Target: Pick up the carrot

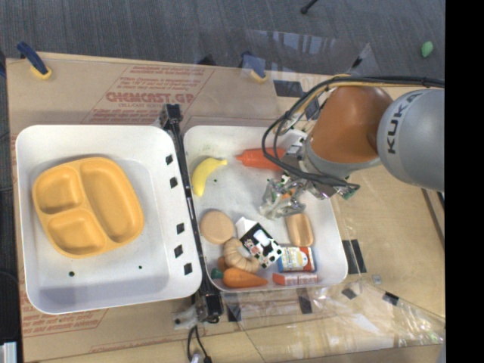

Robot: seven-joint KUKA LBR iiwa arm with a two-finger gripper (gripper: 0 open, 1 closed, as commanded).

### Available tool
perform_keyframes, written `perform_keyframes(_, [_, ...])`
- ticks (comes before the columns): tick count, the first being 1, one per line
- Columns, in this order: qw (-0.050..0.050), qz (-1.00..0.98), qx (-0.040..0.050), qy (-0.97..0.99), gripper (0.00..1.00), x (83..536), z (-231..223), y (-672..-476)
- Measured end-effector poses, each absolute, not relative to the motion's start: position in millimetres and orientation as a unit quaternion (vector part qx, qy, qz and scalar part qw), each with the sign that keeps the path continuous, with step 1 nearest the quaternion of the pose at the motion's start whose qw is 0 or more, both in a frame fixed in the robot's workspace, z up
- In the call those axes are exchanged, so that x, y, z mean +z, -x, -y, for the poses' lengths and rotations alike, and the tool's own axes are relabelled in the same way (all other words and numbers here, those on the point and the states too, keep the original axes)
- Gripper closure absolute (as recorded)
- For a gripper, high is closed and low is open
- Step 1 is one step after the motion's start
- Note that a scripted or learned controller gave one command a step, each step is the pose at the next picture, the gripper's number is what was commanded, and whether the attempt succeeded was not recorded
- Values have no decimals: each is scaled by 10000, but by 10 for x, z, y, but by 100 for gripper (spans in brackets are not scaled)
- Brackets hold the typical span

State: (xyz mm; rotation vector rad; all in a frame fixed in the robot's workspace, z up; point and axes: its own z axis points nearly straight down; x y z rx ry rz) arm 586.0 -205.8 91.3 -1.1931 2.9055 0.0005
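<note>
Nearest the camera, at the front edge of the right bin (333, 267), I had the carrot (243, 279) lying flat, tucked against a croissant (238, 257) and just beside a black-and-white patterned carton (259, 246). A small milk carton (296, 259) and a bread roll (299, 229) sat to its right, a round tan cookie-like piece (216, 226) behind it.

Further back, the gripper (283, 195) hung low over the middle of that bin, well apart from the carrot. I could not tell from this angle how its jaws stood; the wrist hid too much.

Beyond it lay a banana (204, 174) and a second orange-red piece (255, 158), partly under the cables. In the left bin (30, 278) sat a yellow divided tray (85, 203).

My worry was twofold: the program might take that far orange piece for the target, and the crowding around the real carrot could make the fingers land on the croissant or carton, nudging the carrot against the bin wall.
</note>
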Motion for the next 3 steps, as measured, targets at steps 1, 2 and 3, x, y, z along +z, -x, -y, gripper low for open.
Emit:
perform_keyframes(1, [-3,-8315,14,5555,100,916,2084,-5525])
perform_keyframes(2, [51,-8750,-15,4841,100,1728,1252,-6293])
perform_keyframes(3, [20,-6768,-19,7361,100,2797,1515,-5939])
